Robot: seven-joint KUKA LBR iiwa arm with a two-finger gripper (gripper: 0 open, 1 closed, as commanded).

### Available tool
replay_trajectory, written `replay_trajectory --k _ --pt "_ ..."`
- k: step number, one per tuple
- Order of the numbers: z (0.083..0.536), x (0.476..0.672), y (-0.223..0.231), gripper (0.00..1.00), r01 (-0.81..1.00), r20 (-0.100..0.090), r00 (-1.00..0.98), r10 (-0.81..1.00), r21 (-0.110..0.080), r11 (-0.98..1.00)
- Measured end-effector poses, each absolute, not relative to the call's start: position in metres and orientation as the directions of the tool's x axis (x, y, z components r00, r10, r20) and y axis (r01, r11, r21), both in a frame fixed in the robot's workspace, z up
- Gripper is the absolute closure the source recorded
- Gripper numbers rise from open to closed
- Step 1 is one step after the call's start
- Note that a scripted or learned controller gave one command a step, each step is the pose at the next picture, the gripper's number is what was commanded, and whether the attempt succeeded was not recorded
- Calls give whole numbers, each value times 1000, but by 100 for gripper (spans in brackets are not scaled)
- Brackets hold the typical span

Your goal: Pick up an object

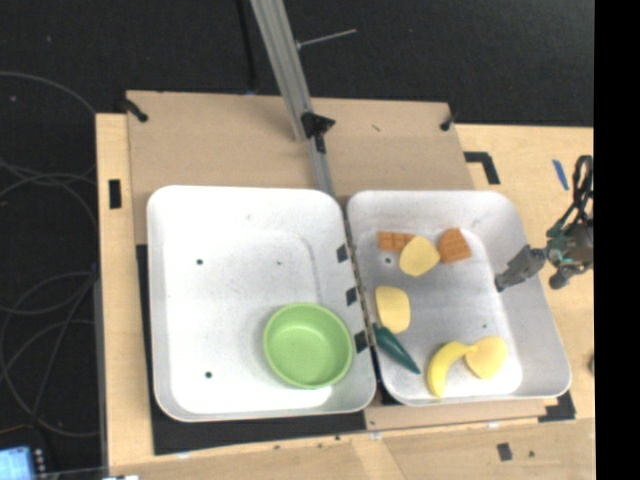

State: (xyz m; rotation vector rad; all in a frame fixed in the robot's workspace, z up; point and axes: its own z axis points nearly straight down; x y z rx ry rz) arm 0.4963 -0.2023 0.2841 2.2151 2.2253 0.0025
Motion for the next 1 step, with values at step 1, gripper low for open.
replay_trajectory --k 1 --pt "284 496 -202 0 1000 0 -3 1000 3 3"
